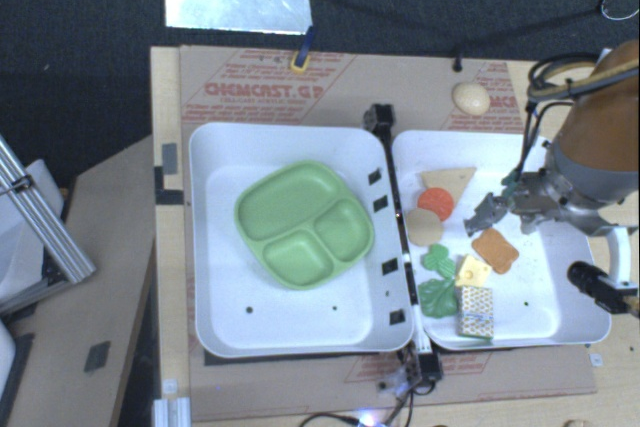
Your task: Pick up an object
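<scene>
So we're looking down on the two shallow white bins, and our grey two-finger gripper point(487, 213) is hanging low over the right white bin point(560, 320), reaching in from the right with the orange band of the arm above it. We honestly can't tell how the end effector stands from this angle, and nothing shows up clamped in it, so we're calling this the approach step, with the actual pick not yet done. All the candidate stuff sits along the left half of that bin: a tan wedge-shaped toy slice point(447, 180) at the top, a round red toy tomato point(435, 201) just below it, a beige round disc point(424, 228) touching the tomato's lower edge, a bunch of green leafy toy pieces point(436, 280) further down, a small yellow block point(473, 271) and a speckled rectangular packet point(476, 312) at the bottom. The closest thing to the gripper is the orange-brown toy cracker point(495, 250), just below and beside it. The left white bin point(215, 315) has a green divided plastic tray point(303, 223) in it. Our guess for the next move: settle on one item, probably the cracker or the tomato, line up over it, then drop straight down. The pieces are crowded together, so a sloppy descent could shove neighbours around.
</scene>
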Tool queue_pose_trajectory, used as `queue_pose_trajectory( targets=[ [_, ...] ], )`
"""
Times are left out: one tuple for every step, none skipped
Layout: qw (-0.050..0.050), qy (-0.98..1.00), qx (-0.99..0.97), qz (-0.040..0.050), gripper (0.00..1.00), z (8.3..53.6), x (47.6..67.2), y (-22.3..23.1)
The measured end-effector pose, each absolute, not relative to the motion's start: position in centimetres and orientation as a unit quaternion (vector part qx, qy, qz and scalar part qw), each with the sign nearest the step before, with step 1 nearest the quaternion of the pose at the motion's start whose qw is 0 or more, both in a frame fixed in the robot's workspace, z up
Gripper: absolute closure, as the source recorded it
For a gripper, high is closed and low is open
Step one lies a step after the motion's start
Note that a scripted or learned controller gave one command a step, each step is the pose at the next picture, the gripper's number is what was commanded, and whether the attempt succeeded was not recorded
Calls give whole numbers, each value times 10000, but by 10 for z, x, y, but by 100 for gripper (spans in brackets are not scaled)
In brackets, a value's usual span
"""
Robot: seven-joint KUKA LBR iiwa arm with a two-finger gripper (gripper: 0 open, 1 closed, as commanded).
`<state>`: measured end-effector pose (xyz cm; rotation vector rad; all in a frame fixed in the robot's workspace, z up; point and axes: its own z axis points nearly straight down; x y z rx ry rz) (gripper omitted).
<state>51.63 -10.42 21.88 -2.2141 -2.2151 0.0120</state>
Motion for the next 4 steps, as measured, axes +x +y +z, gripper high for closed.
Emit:
queue_pose_trajectory(
  targets=[
    [-7, -7083, -7059, -4, 0, 226, 519, -104],
    [-3, -7077, -7065, -5, 0, 184, 522, -98],
    [10, -7075, -7067, 1, 0, 124, 521, -92],
    [-7, -7074, -7068, -10, 0, 85, 522, -92]
  ],
)
